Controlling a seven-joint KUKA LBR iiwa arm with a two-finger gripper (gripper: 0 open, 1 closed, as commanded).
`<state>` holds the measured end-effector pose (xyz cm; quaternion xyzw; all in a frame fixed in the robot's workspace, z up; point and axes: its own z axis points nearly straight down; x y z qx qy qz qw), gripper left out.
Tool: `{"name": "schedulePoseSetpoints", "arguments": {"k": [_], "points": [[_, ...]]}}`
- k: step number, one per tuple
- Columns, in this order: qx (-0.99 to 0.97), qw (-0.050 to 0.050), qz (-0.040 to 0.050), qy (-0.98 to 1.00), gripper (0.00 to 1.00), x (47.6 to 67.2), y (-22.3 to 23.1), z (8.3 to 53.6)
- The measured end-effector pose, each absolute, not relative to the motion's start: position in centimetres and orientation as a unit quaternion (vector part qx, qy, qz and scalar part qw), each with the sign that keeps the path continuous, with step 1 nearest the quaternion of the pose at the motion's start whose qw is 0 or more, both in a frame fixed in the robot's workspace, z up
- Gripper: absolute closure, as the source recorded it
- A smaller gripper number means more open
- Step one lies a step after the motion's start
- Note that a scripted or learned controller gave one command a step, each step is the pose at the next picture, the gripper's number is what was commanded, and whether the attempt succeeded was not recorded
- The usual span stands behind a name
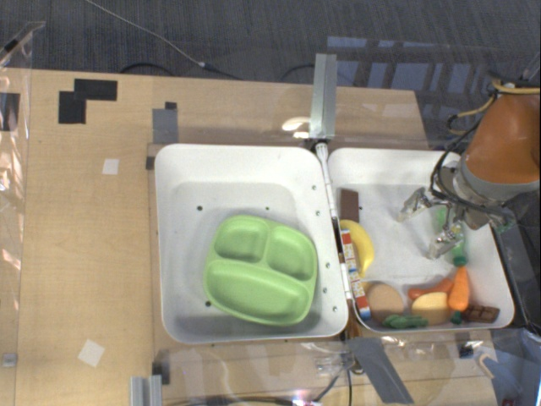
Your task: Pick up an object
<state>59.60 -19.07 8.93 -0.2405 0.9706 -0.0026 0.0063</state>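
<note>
No text, brand or number can be read anywhere. A narrow packet (346,245) at the right bin's left wall, mid-frame, bears red and white label marks, too small to make out. Black patches (84,98) on the table, upper left, carry no lettering.

We see a robotics lab. A wooden bench (84,252) carries two white bins (173,227), metal brackets (324,100) and loose cables (127,24) over grey carpet (254,15).
</note>
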Motion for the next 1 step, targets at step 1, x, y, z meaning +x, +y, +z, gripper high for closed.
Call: {"name": "schedulePoseSetpoints", "arguments": {"k": [1], "points": [[-0.27,0.006,-0.0026,0.963,0.0,59.46,-19.99,8.92]]}}
